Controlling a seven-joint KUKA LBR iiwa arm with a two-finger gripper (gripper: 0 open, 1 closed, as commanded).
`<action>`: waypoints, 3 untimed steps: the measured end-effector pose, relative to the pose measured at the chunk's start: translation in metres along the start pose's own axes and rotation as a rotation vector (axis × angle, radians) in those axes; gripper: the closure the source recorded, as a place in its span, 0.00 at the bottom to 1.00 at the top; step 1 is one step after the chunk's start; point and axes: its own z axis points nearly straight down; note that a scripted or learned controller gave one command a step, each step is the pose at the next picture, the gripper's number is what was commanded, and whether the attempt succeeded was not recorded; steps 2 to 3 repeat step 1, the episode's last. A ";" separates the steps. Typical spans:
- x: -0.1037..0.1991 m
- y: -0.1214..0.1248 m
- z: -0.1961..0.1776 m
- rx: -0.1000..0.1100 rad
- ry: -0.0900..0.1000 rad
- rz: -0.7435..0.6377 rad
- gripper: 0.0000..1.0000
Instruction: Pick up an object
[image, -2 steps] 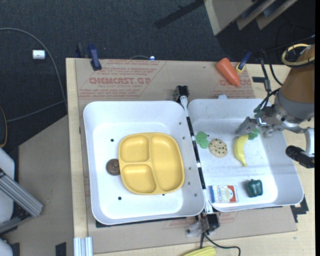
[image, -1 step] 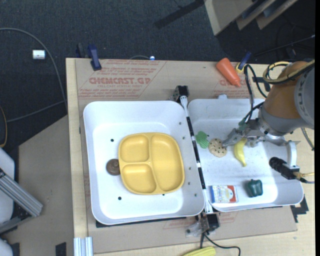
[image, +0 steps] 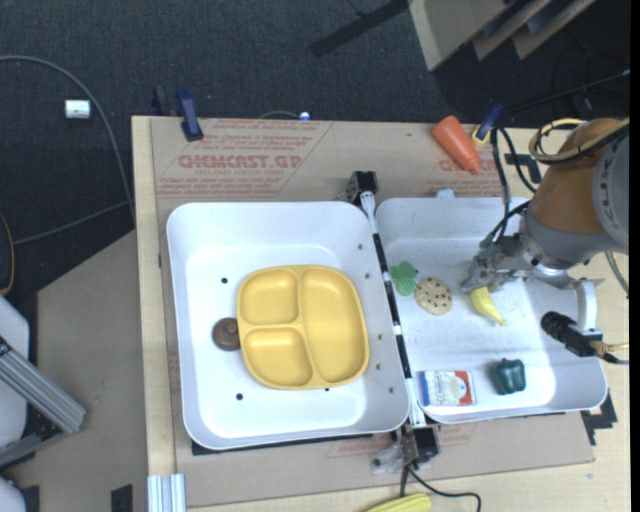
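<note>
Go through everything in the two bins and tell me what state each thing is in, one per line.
Yellow divided plate: flat in the left bin, compartments bare.
Brown disc: flat, touching the plate's left edge.
Cookie: flat in the right bin.
Green piece: at the right bin's left wall.
Banana: lying just below the pincer.
Green pepper: resting near the front.
Small carton: lying flat.
Pincer: low over the banana.

Sat on bare bench board behind the right bin (image: 580, 398): 1 orange carrot-shaped toy (image: 457, 144); clipped at far-left edge, 1 blue clamp (image: 187, 114).
</note>
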 end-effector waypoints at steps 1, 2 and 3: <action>0.085 -0.020 -0.090 0.000 0.002 -0.002 1.00; 0.085 -0.020 -0.090 0.000 0.002 -0.002 1.00; 0.085 -0.020 -0.090 0.000 0.002 -0.002 1.00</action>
